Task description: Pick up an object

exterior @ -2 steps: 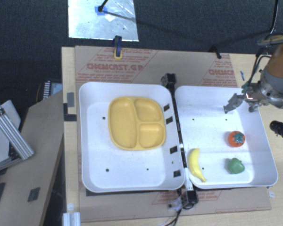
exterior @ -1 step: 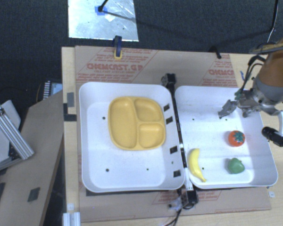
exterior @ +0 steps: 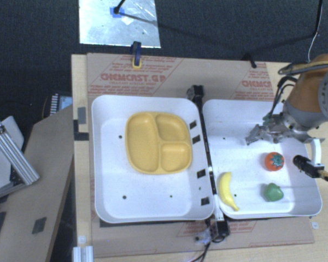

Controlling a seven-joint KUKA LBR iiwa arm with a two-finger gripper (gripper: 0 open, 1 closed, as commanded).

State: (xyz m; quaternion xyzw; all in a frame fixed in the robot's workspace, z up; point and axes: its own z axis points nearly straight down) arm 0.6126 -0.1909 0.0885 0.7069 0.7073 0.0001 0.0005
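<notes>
End effector (exterior: pixel 261 135) over right bin (exterior: pixel 229 116), fingers spread, gripping nothing. Tomato (exterior: pixel 273 161), green pepper (exterior: pixel 273 192), banana (exterior: pixel 227 190) lie nearby, untouched.

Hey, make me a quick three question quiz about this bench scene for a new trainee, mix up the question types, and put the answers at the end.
1. True or false: the yellow divided plate lies in the right bin.
2. Multiple choice: which item lies nearest the divider between the bins? A) tomato B) banana C) green pepper
3. Fill in: the gripper hangs over the ____ bin, above the bin floor and apart from all three items.

Key
1. False; it lies in the left bin.
2. B
3. right
</notes>
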